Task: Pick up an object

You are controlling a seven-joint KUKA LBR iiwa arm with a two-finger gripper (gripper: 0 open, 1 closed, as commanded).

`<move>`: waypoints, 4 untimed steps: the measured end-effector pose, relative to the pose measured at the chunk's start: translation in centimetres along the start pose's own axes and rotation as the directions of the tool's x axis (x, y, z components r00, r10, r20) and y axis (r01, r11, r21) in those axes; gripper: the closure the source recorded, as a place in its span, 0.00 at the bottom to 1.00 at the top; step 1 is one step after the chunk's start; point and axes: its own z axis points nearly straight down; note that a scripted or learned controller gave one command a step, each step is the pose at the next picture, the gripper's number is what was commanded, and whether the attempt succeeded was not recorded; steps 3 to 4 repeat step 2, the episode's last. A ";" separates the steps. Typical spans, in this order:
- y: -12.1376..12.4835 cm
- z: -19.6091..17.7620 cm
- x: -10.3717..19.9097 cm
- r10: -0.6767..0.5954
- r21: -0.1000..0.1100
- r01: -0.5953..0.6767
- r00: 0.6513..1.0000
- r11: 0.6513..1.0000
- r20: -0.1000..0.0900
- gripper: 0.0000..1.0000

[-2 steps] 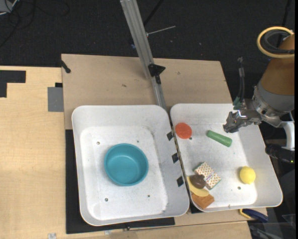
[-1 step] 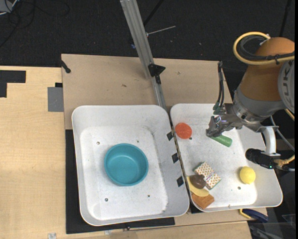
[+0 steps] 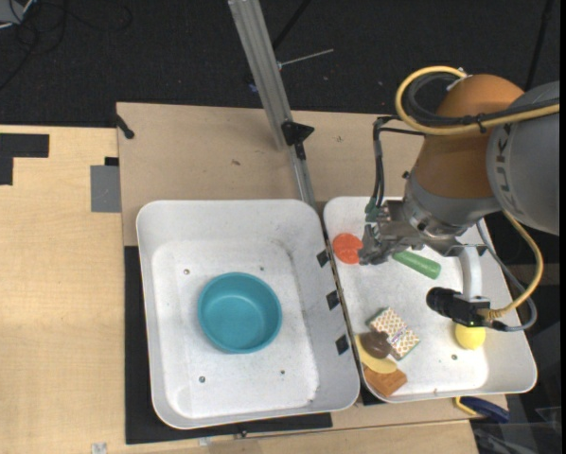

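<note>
My gripper (image 3: 376, 247) hangs low over the back left corner of the right bin (image 3: 510, 378), under the orange wrist. Just to its left a red round object (image 3: 345, 248) lies against the bin's wall, touching or nearly touching the gripper. A green stick-shaped object (image 3: 418, 264) lies just to its right, partly under the wrist. Nearer the front are a checkered packet (image 3: 396, 333), a brown and yellow piece (image 3: 374, 347), an orange slice (image 3: 388, 380) and a yellow ball (image 3: 469, 336). A teal bowl (image 3: 240, 312) sits in the left bin (image 3: 152, 219).
A slanted aluminium bar (image 3: 264, 64) rises behind the bins, ending in a black clamp near the divide. Black clips line the wall between the two bins. A black cable fitting (image 3: 451, 302) and a yellow hose loop hang beside the arm over the right bin.
</note>
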 end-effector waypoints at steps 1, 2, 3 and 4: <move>-0.4 0.5 4.7 0.000 0.000 0.000 1.000 1.000 0.000 1.00; -2.3 0.3 9.1 0.001 -0.001 -0.001 1.000 1.000 0.000 1.00; -2.3 0.3 9.1 0.001 -0.001 -0.001 1.000 1.000 0.000 1.00; -2.3 0.3 9.1 0.001 -0.001 -0.001 1.000 1.000 0.000 1.00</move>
